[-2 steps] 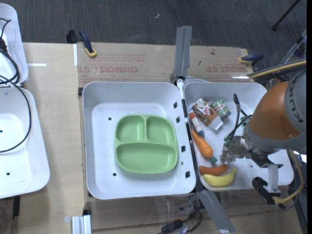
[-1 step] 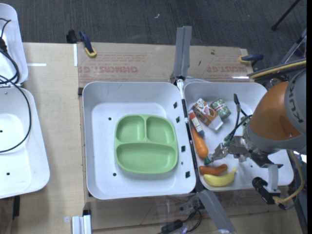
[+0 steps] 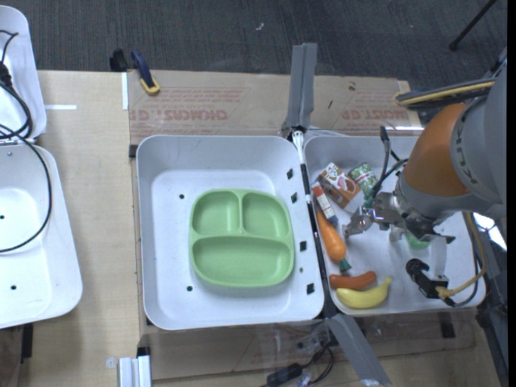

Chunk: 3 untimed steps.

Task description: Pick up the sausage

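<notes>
The sausage point(image 3: 353, 280), a short red-orange link, lies near the front wall of the right bin point(image 3: 461, 240), touching the banana point(image 3: 363, 296) just in front of it. My gripper point(image 3: 377, 227) hangs over the middle of that bin, behind the sausage and a little to its right, apart from it. Its fingers point(image 3: 355, 225) stand open with only the bin floor showing between them. The grey arm with its orange band point(image 3: 435, 164) reaches in from the right.
An orange carrot point(image 3: 330, 235) lies along the right bin's left wall, with a red-and-white packet point(image 3: 339, 185) and a green item point(image 3: 363, 175) behind it. A green piece point(image 3: 418, 236) sits under the wrist. The left bin point(image 3: 161, 216) holds a green divided plate point(image 3: 242, 238).
</notes>
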Motion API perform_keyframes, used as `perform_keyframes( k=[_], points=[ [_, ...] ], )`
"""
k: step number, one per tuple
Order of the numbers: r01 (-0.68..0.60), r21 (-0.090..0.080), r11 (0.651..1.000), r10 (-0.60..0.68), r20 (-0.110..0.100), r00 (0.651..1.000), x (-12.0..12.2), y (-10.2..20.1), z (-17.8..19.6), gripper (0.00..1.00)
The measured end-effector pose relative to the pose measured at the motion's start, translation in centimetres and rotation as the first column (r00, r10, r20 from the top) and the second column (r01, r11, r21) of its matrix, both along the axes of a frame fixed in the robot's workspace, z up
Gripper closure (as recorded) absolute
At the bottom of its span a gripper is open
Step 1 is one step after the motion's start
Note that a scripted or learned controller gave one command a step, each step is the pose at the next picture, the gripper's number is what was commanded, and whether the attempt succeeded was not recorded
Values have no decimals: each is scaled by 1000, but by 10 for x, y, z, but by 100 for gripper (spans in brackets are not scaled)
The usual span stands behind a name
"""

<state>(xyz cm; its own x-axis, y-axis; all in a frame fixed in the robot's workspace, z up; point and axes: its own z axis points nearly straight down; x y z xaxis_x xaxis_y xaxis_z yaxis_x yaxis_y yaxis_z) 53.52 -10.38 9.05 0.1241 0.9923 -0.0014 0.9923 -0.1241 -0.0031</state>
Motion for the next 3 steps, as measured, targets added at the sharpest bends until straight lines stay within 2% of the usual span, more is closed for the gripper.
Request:
perform_keyframes(
  k=[1, 3],
  points=[
    [-10, 1, 1000, 10, -1, 1000, -59, 4, 0, 0],
    [50, 1, 999, -50, 1, 999, -58, 9, 0, 0]
  ],
)
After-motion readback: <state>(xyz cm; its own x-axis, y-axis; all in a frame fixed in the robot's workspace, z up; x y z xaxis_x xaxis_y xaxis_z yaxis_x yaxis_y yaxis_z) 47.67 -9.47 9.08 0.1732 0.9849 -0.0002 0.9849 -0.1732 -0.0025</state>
